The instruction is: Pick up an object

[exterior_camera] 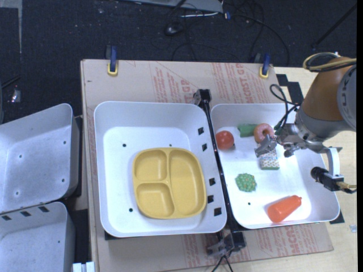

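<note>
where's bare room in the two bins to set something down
Left bin: a bare white strip runs all around the yellow divided plate, widest behind it. Right bin: bare floor between the green ball and the left wall. It is crowded at the back, where the red ball, pink ring and gripper cluster.

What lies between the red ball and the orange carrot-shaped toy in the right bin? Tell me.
In the camera view, the green bumpy ball lies roughly between the red ball and the orange carrot-shaped toy, on the right bin floor, apart from both.
</note>
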Robot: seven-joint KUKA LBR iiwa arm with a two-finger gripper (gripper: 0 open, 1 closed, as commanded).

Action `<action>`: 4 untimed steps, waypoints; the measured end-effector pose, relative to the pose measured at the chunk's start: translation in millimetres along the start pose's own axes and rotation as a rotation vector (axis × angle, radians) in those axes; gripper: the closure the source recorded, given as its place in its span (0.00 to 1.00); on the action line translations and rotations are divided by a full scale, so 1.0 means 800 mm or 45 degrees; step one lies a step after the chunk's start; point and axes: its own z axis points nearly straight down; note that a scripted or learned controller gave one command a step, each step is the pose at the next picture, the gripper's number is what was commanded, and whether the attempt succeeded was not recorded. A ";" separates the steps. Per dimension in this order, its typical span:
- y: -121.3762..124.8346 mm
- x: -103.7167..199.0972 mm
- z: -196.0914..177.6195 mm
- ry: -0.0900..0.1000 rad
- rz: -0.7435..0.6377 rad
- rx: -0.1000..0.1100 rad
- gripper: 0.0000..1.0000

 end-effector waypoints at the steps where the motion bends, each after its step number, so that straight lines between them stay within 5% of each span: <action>1: 0.003 0.000 -0.018 -0.003 -0.001 -0.009 1.00; 3: 0.024 0.000 -0.143 -0.004 -0.006 -0.016 1.00; 4: 0.025 0.000 -0.169 -0.003 -0.006 -0.013 1.00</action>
